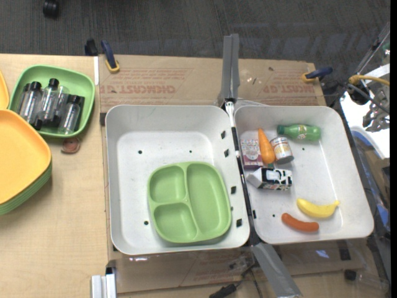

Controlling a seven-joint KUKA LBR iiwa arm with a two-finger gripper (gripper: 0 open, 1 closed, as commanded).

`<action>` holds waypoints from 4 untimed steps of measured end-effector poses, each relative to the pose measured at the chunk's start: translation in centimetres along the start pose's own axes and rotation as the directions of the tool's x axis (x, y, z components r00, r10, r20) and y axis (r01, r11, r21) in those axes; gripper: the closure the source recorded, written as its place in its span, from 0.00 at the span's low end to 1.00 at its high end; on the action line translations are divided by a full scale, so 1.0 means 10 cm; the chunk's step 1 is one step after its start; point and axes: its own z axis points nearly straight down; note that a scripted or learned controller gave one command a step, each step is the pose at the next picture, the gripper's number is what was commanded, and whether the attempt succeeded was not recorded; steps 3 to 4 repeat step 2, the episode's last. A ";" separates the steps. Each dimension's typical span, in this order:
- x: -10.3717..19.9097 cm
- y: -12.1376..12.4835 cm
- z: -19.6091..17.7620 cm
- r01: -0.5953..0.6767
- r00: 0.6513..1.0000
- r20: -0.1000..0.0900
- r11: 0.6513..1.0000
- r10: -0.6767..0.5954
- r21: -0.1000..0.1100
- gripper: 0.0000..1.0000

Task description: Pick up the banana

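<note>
A yellow banana (317, 208) is lying at the lower right of the right-hand white bin (347, 160), just above a red sausage (300, 223) and well below a green bottle (299, 131). A divided green tray (188, 202) is sitting in the left bin (124, 166). At the frame's right edge, the end effector (377, 118) is hanging outside the bins, its opening impossible to tell.

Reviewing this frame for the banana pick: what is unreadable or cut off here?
- End effector: camera view, cut off by the right edge and blurred; its state cannot be told.
- Carton: print too small to read.
- Small bottles in the green dish: labels too small.
- Orange plates: cut off by the left edge.
- The banana lies in full view.
</note>
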 end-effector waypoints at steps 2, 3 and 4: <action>-0.42 0.12 -0.39 0.011 1.000 -0.002 1.000 -0.011 -0.001 1.00; -0.42 0.12 -0.39 0.011 1.000 -0.002 1.000 -0.011 -0.001 1.00; -0.42 0.12 -0.39 0.011 1.000 -0.002 1.000 -0.011 -0.001 1.00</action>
